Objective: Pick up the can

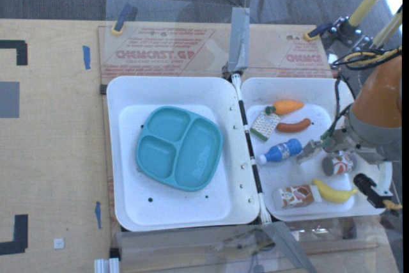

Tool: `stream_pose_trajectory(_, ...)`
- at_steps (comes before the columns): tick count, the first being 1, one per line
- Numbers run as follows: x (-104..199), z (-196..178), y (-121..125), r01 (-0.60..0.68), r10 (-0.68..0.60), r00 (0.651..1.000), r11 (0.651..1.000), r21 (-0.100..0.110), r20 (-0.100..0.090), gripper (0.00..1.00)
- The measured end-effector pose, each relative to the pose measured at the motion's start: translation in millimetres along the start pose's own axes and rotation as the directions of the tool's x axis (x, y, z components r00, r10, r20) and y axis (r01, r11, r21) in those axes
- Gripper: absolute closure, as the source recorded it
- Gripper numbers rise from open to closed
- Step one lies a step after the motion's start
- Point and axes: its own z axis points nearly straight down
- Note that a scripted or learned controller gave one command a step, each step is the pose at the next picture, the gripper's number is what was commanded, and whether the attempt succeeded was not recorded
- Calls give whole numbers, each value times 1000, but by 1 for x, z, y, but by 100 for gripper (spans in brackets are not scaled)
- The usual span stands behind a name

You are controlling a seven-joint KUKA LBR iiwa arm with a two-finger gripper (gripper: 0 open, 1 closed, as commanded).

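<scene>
The can (pixel 337 165) lies on its side in the right bin (pixel 323 87), close to that bin's right edge and a little nearer its front edge than its back one. Its grey round end faces left and its body shows white with red markings. The gripper (pixel 333 145) hangs just above and behind the can, at the end of the grey arm (pixel 377 105) with its orange band, which comes in over the bin's right edge. Whether the gripper is released or clenched cannot be told from this angle, and nothing shows the can caught in it.

Just in front of the can, a yellow banana (pixel 335 192) lies along the front edge of the right bin, and touching its left end is a small brown-and-white carton (pixel 296 196) lying flat near the front edge. To the left of the can, a blue bottle (pixel 280 151) with a white cap lies on its side, its cap pointing toward the bin's left edge. Behind the bottle sits a reddish sausage (pixel 293 126), and behind that an orange carrot (pixel 285 107) with a green tip, near the back edge. A green-and-white striped packet (pixel 263 125) lies beside the sausage, toward the left edge.

The left bin (pixel 121 156) holds a teal divided plate (pixel 179 148) with three compartments, resting around the middle of the bin. Both bins stand side by side on a wooden bench (pixel 48 156).
</scene>
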Motion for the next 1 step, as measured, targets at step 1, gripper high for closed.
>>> stream_pose_trajectory(1,-28,0,-45,-2,2,1000,1000,4,0,0)
